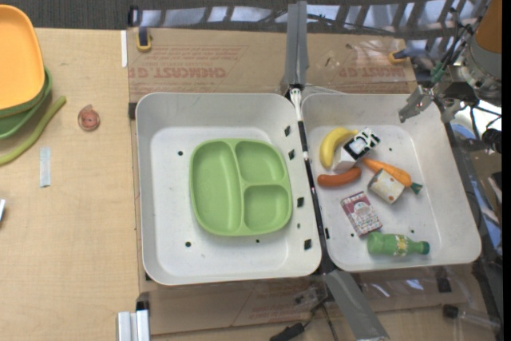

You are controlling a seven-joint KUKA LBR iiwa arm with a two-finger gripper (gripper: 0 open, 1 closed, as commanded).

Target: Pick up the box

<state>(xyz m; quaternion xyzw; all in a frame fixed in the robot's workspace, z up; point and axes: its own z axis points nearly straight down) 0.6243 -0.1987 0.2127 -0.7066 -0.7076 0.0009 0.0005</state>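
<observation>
Claw [415,104], at the far corner of the right bin [459,251], is hanging over the rim; whether it is wide or narrow cannot be told. Left to right: green tray [239,188] is lying in the left bin [160,251]; banana [331,144] and sausage [339,178] are lying near the box [361,214], flat at mid-bin above the bottle [398,245]. Judged light, stiff cardboard, the box is best pinched across its narrow sides. Arm [483,52] is reaching in from the right.

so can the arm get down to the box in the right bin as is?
Probably yes. The box lies flat with its top uncovered; the bottle and block sit close beside it but apart. The pincer hangs at the bin's far right corner.
</observation>
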